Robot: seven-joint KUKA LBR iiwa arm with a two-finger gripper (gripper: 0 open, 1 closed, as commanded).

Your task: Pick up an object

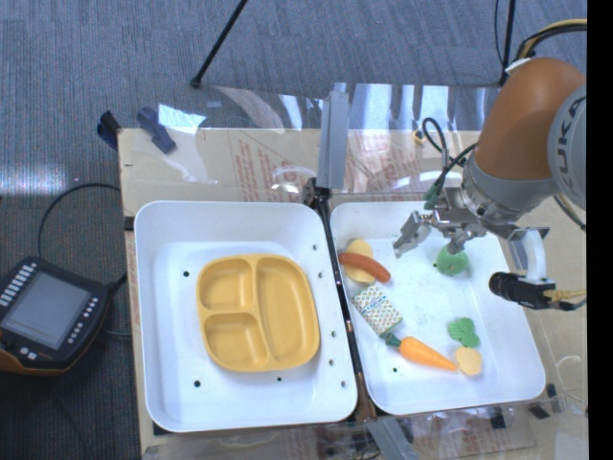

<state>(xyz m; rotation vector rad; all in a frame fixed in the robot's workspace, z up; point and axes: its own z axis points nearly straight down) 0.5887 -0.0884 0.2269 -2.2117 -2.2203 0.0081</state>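
Green round toy (452,261), maybe a small pear or apple, sits in the far part of my right bin (536,367), and it is the piece nearest my tool (433,235). My tool hangs just above and to the left of it, with one finger (410,235) reaching out toward the bin's middle and the rest of the hand bunched over the toy. I read the fingers as spread, with nothing between them, though the slant of the camera makes the gap hard to judge.

To do this step well, I judge that I should centre the spread fingers over the green toy before I go down, so one finger passes on each side and neither lands on top and rolls it away. A round body like this will likely slip, so I would close low on it, near its widest part, and lift straight up.

Other pieces lie well apart from it: a sausage in a bun (362,264) by the bin's left wall, a patterned block (375,308), a carrot (424,353), a green leafy piece (464,332) and a pale yellow piece (468,360). The left bin (163,381) holds a yellow divided plate (257,311).
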